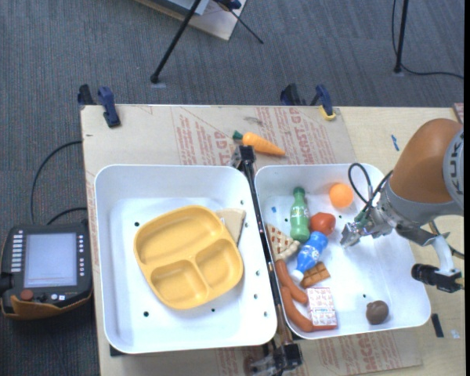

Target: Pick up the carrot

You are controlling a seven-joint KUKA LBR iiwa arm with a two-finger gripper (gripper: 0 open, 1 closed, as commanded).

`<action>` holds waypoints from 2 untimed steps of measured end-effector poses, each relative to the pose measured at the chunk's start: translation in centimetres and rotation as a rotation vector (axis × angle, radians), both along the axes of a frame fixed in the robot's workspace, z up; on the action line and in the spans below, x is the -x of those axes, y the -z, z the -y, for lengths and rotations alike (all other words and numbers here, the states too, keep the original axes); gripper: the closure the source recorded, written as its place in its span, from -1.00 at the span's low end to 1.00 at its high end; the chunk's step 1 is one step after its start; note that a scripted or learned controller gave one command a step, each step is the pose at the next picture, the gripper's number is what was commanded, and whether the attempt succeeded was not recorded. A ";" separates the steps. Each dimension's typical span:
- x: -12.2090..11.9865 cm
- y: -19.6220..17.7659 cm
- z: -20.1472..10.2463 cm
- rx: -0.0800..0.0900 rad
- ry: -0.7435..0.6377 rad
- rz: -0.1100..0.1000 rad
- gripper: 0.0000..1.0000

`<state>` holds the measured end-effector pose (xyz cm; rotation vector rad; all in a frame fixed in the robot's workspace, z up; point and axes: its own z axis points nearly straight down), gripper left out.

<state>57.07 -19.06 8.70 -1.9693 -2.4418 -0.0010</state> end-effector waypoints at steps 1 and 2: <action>-7.7 -8.7 1.8 0.005 -0.274 0.012 1.00; -0.2 0.1 1.9 -0.002 -0.315 0.001 1.00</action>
